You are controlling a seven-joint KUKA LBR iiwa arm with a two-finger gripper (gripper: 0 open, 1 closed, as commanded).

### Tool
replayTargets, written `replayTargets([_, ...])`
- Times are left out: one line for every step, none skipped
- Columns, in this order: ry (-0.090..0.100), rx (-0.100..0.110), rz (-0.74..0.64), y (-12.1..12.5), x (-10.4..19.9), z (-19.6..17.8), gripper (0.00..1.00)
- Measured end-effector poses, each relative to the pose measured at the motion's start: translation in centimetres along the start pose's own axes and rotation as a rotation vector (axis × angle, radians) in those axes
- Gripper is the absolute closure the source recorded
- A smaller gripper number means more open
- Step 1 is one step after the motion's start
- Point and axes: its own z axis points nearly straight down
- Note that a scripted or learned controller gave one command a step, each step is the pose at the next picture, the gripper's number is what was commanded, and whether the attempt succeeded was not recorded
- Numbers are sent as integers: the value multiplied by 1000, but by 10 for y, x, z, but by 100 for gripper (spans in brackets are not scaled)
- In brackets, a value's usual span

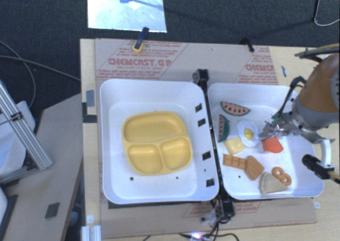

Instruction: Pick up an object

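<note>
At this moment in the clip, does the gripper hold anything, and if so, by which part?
Cannot be told. The gripper sits low in the right bin, between the fried egg and the red piece, but no object shows between its tips.

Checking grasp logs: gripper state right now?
Gripper: cannot be told; it sits low in the right bin between the fried egg and the red piece.

Divided tray [156, 142] in the left bin [114, 101]; toy foods (clustered) [249, 152] in the right bin [255, 92]
</note>
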Motion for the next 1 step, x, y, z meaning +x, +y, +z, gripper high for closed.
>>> replayTargets([1, 4, 1, -24, 40, -100, 100])
